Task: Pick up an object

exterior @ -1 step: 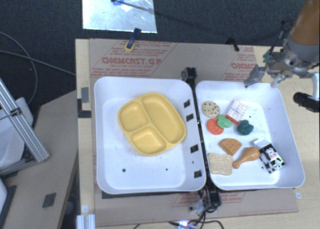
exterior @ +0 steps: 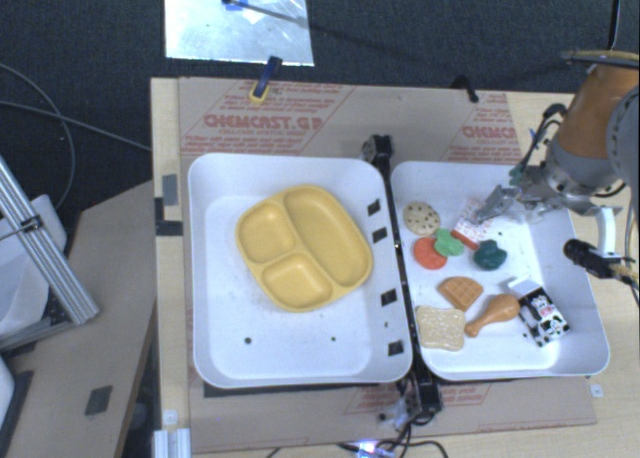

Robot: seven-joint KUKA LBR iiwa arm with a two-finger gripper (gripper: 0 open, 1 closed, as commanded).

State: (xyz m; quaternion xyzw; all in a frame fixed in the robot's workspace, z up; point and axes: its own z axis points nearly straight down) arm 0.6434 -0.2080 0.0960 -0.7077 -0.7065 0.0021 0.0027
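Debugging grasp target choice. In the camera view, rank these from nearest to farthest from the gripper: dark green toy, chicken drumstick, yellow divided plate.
From the gripper, over the right bin's upper part:
1. Dark green toy, right bin, just below the gripper.
2. Chicken drumstick, right bin, lower down near the front.
3. Yellow divided plate, left bin, far across the divider.

The rounded grey metal arm [exterior: 608, 151] is wearing an orange band [exterior: 603, 96] above its wrist, with thin dark cables [exterior: 537, 136] trailing alongside.
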